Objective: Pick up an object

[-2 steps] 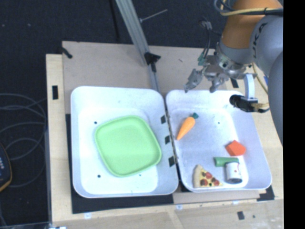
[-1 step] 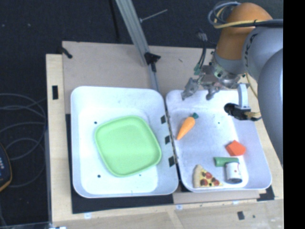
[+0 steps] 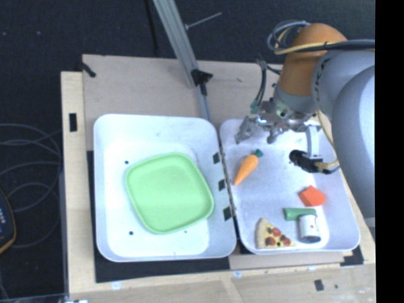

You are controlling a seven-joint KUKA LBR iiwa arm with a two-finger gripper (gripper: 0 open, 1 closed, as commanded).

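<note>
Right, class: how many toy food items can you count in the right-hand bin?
2: a carrot near the bin's left wall and a pizza slice at its front edge. The arm may hide others at the back.

A broad grey arm point(image 3: 356, 100) is seen at the right, capped by an orange band point(image 3: 309, 59); thin cables point(image 3: 287, 35) are looped above it, with dark metal fittings at the wrist

Arm point(image 3: 353, 93) cut off at right frame edge. Right bin point(image 3: 334, 232) upper right corner hidden under arm. Dark device point(image 3: 5, 219) at lower left cropped, unidentifiable. Gripper point(image 3: 260, 131) fingers too small to read.
</note>
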